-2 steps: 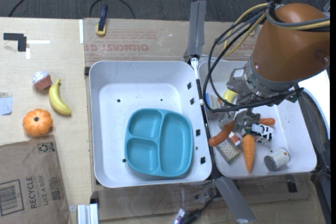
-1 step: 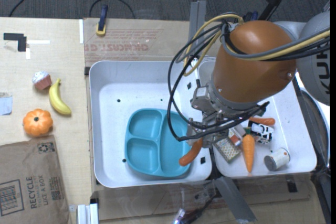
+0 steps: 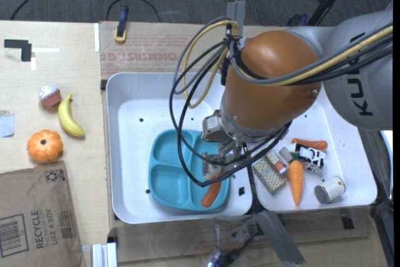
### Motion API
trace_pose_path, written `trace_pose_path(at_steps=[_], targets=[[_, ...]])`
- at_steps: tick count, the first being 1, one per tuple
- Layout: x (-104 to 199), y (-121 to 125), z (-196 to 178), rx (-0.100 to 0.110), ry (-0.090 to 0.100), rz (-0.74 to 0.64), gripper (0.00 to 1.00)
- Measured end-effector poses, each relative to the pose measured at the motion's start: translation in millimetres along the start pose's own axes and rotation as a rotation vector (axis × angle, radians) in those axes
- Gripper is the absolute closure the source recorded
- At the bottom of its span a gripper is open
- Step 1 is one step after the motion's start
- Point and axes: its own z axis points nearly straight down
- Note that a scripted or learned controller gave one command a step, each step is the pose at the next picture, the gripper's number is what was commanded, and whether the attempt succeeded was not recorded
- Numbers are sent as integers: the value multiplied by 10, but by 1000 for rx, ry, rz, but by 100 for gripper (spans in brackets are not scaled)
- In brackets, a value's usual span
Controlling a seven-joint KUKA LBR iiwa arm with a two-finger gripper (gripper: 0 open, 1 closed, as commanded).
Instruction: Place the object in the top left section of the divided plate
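The blue divided plate (image 3: 172,172) lies in the left bin (image 3: 128,134), toward its front right. An orange-red elongated object (image 3: 211,194) rests slanted at the plate's lower right edge. My gripper (image 3: 217,167) hangs right above that object's upper end, over the plate's right side. The wrist and cables hide whether it touches the object. The plate's upper left section (image 3: 172,146) sits to the gripper's left with nothing in it.
The right bin (image 3: 350,134) holds a carrot (image 3: 295,182), a speckled box (image 3: 269,173), a black-and-white toy (image 3: 310,158), an orange stick (image 3: 310,144) and a small can (image 3: 329,189). On the bench at left lie a banana (image 3: 70,117), a small pumpkin (image 3: 45,146), a cupcake (image 3: 49,95) and a paper bag (image 3: 31,216).
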Motion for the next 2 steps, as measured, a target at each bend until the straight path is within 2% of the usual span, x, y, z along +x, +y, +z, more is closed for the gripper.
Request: trace_pose_path(at_steps=[1,2], targets=[[-66,-341,-15,1,-1,46,100],[-219,10,646,0,1,-36,100]])
